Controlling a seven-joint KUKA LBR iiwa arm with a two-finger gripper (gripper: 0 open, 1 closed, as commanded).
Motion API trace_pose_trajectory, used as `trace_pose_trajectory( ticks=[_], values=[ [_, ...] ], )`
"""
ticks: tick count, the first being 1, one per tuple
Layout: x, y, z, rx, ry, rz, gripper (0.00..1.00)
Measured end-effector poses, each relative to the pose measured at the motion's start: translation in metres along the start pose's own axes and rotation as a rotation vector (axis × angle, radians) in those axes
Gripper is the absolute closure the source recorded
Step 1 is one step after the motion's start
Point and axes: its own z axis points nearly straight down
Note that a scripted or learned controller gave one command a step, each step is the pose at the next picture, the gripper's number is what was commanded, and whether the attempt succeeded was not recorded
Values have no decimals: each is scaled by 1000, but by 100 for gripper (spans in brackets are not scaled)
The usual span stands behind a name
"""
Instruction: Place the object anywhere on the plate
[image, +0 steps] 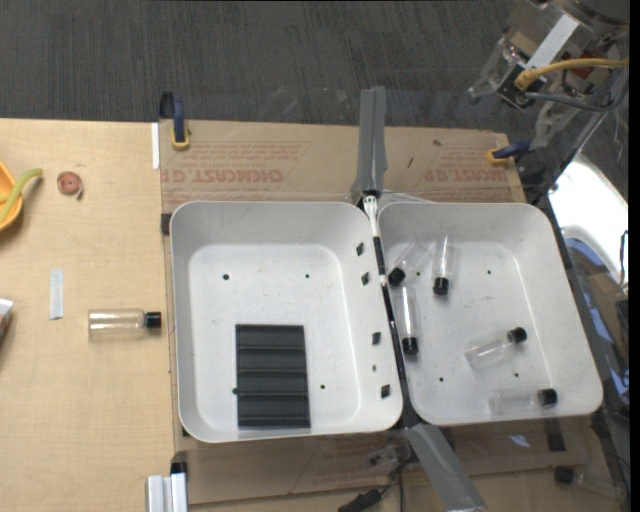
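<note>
A black ribbed plate (271, 377) lies flat near the front of the left bin (200, 300). The right bin (560, 300) holds several clear vials with black caps. One vial (441, 262) lies toward the back and another (406, 318) runs along the left wall. A third (493, 350) rests near the middle, and one more (520, 402) sits at the front right corner. My gripper (522, 62), trailing a yellow cable, hangs high at the top right, beyond the right bin's back edge and far from the vials and the plate.
A loose clear vial (120, 321) lies on the wooden bench left of the bins. A small red disc (68, 182) and an orange item (8, 200) sit at the far left. Cardboard (260, 165) underlies the bins, with clamps at its back corners.
</note>
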Motion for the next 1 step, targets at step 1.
trace_pose_trajectory(
  ticks=[1],
  values=[
    [23, -60, -1, 0, 2, 409, 0]
  ],
)
